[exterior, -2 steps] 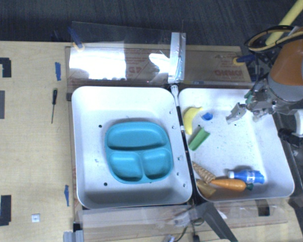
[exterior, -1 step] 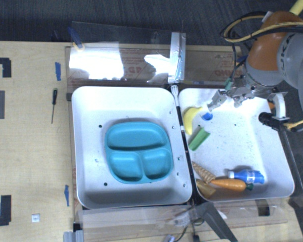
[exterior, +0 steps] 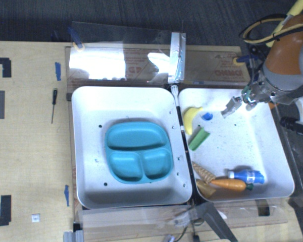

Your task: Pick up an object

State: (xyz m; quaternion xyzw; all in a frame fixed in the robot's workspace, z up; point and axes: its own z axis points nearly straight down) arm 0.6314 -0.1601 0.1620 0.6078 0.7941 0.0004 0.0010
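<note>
— Gripper [exterior: 236, 104] first: where is it?
— Up over the far right corner of the right bin [exterior: 272, 135], hanging from the grey arm [exterior: 288, 59] with the orange band. It's above bare white floor, apart from everything in there.
— Fingers?
— Can't tell whether they're apart or together; they're too small and blurred. Nothing shows between them.
— What's in that bin?
— A banana [exterior: 191, 118] against the left wall near the far end, a small blue cap [exterior: 207, 117] just beside it, and a green block [exterior: 198, 139] tilted right below the banana. Along the near edge lie a carrot [exterior: 228, 184], a blue-and-white bottle [exterior: 247, 176] just behind it, and a woven brown thing [exterior: 204, 174] to the left, touching the carrot's end.
— And the left bin [exterior: 86, 150]?
— A blue divided plate [exterior: 138, 151] sits flat in the middle.
</note>
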